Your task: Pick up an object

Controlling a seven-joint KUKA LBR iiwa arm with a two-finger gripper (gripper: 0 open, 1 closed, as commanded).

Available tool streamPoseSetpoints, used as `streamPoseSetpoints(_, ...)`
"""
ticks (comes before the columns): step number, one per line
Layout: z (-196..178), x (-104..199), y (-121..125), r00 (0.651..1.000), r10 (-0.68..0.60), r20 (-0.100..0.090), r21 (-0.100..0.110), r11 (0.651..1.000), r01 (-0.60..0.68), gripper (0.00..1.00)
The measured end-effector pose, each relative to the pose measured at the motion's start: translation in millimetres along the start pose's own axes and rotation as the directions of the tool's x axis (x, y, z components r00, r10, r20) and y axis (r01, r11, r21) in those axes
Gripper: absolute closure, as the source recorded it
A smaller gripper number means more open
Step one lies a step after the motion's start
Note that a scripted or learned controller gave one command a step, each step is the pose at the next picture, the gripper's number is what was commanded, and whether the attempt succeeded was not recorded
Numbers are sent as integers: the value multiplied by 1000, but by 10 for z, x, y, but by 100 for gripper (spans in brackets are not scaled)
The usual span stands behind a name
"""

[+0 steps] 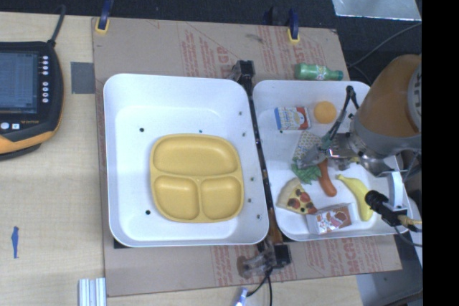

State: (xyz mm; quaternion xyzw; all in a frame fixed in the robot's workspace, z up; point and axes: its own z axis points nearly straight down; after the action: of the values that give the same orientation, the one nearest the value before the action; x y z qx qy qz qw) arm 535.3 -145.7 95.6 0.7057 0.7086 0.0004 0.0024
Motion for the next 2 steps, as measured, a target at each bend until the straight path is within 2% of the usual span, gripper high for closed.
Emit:
streamPoseSetpoints(1, 3, 38, 77, 1000, 0, -1, 1, 1000, 0, 0)
streamPoseSetpoints(2, -119, 42, 92, 1000, -6, -3, 1, 1000, 6, 100)
